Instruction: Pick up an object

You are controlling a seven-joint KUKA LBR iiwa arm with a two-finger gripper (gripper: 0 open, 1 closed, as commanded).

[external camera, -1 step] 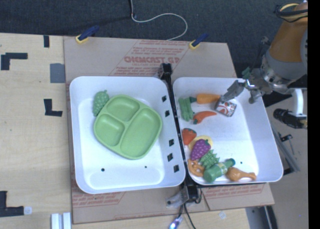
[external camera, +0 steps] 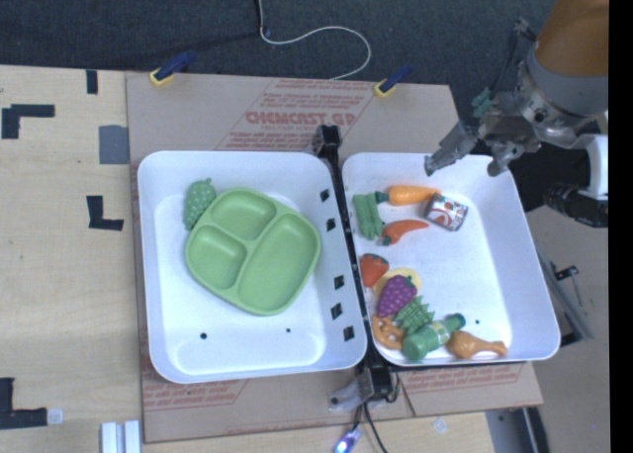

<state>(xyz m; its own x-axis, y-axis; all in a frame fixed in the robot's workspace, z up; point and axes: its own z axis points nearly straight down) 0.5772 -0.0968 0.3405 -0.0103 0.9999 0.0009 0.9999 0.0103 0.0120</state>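
Jaws are seen spread wide and holding nothing at the upper right of the frame, above the right bin's far rim. A small can lies just below them, beside a carrot.

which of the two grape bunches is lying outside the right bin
The green grape bunch: it lies in the left bin, touching the far-left edge of the green divided plate. The purple grape bunch sits among the toy food in the right bin.
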